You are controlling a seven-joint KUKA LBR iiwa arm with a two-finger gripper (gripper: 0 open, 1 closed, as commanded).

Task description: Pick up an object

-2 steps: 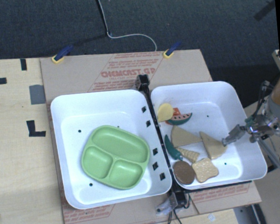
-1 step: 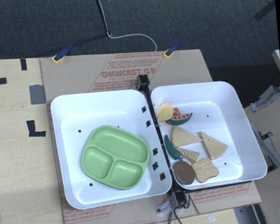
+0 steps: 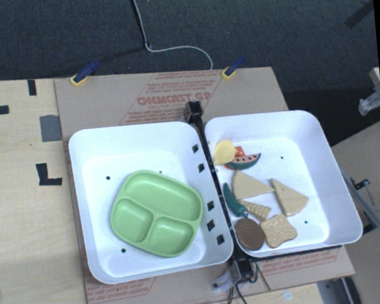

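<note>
Nothing lifted yet: the toy food pieces [image 3: 261, 201] lie clustered in the right bin [image 3: 309, 136], the green divided plate [image 3: 157, 213] rests in the left bin [image 3: 90, 157]. Claw's state, cannot tell. The whole pick remains ahead.

Grey part [image 3: 370, 102] at right edge, perhaps arm

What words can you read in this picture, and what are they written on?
"CHEMCAST GP": red print, upside down, on the brown cardboard sheet under the two white bins; my best reading, as it is blurry.
Smaller red lines beside it, and more red print along the cardboard's near edge: too blurred to read.
</note>
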